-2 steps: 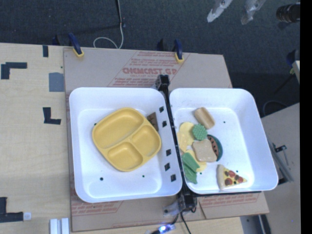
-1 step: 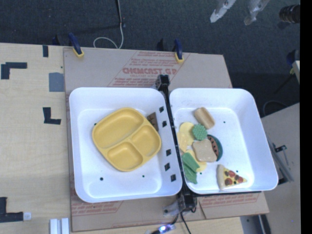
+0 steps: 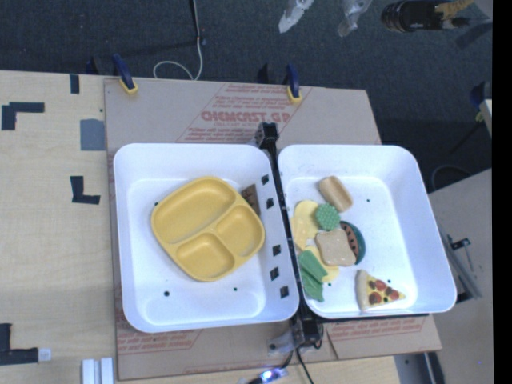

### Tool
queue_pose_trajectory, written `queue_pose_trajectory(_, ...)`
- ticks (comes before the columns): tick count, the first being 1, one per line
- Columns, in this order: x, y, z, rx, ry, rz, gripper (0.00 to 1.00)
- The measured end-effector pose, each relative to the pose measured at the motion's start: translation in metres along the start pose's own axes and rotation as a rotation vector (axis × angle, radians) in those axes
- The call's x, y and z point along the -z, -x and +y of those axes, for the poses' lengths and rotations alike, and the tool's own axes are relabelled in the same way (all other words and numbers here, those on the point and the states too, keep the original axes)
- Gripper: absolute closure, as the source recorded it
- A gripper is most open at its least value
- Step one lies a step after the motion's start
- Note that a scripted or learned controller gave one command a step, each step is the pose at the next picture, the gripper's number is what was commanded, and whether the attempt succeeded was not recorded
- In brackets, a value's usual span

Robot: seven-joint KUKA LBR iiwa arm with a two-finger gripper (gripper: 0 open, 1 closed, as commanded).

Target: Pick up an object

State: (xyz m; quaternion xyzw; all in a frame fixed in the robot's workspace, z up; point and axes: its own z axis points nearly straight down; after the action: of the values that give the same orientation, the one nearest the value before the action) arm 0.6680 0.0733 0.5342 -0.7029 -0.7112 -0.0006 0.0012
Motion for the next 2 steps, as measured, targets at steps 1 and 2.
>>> queue_pose_trajectory(1, 0.011, 0.006, 0.0, -0.008, 0.001, -0.004, 1.0)
queue_pose_trajectory(2, -0.001, -0.121, 0.001, 0.0, -0.001, -0.001, 1.0)
